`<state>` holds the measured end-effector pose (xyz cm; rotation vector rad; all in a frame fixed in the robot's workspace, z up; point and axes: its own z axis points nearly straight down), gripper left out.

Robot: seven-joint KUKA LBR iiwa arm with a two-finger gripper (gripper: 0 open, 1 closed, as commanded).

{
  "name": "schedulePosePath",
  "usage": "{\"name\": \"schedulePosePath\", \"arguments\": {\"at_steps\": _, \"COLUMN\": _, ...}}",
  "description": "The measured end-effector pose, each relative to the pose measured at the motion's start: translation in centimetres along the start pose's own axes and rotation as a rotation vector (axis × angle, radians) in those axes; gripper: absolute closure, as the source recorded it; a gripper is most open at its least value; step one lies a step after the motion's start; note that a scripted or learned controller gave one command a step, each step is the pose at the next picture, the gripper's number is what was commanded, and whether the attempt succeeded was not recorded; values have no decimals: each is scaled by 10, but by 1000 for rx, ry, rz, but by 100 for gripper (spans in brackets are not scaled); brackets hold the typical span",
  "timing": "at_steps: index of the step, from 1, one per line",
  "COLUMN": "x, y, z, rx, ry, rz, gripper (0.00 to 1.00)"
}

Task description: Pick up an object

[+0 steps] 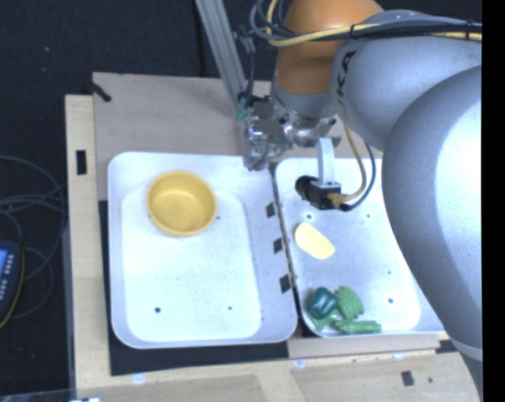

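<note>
Five objects: a yellow bowl (182, 203), a pale yellow piece (314, 242), a dark green block (322, 302), a bright green piece (350, 301) and a thin green pod (358, 327).
Yellow bowl: upright in the far part of the left bin (135, 308), alone there.
Pale yellow piece: lying flat in the right bin (390, 266), near the wall shared with the other bin.
Green group: clustered at the right bin's near corner; block and bright piece touch, with the pod just in front of them against the rim.
Gripper (257, 159): hangs over the far end of the line where the two bins meet, well apart from every object; whether it is open or closed cannot be told.
Arm (419, 107): grey, reaching in from the view's right, with its orange band (319, 15) above the wrist.
Bench (160, 111): pale wood, carrying both bins side by side.
</note>
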<state>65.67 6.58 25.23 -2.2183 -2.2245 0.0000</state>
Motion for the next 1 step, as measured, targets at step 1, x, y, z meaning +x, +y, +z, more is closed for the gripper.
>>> {"name": "schedulePosePath", "arguments": {"at_steps": 1, "x": -3, "y": 0, "z": -1, "rx": -1, "ry": -1, "rz": 4, "gripper": 0}}
